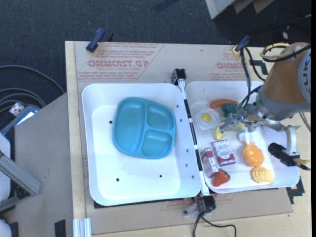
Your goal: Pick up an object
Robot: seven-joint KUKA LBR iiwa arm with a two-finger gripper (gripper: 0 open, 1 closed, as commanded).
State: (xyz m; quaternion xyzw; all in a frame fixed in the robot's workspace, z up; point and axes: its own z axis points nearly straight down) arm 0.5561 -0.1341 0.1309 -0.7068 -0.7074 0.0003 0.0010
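The right bin (291, 181) holds several toy foods. An orange carrot-like piece (223, 103) lies at the back, with a fried egg (206, 116) in front of it. Nearer the front lie a red-and-white box (223, 152), a dark red packet (208, 162), an orange fruit (253, 155), a yellow ridged piece (261, 174) and a red piece (220, 177). My gripper (230, 123) hangs low over the back middle of this bin. It is next to a green item (229, 109) and right above a small yellow item (219, 132). Nothing visibly sits in its grasp.
A blue divided plate (144, 128) lies in the left bin (98, 172). The divider (190, 132) between the bins runs just left of the egg. The grey arm with its orange band (289, 78) covers the right bin's back right part. A black fitting (281, 153) sticks out near the bin's right wall.
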